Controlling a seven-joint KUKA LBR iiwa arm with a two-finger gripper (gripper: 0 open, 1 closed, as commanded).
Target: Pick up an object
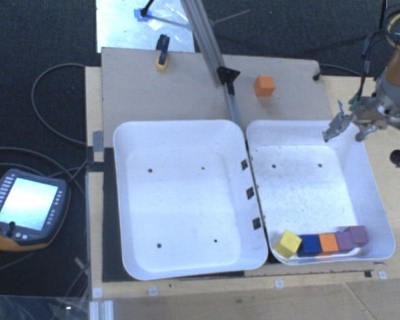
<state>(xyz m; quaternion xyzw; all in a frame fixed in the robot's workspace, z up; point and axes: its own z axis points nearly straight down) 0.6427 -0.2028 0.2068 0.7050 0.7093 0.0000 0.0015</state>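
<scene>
Hovering above the far right corner of the right shallow white bin (360, 179), the two-finger gripper (349, 131) has its fingers spread apart, holding nothing. Along that bin's near wall sit a yellow cube (288, 243), blue cube (311, 245), orange cube (329, 243) and purple blocks (353, 237) in a row.

Arm (395, 65) reaches from the right, tool (347, 131) fingers spread, empty
</scene>
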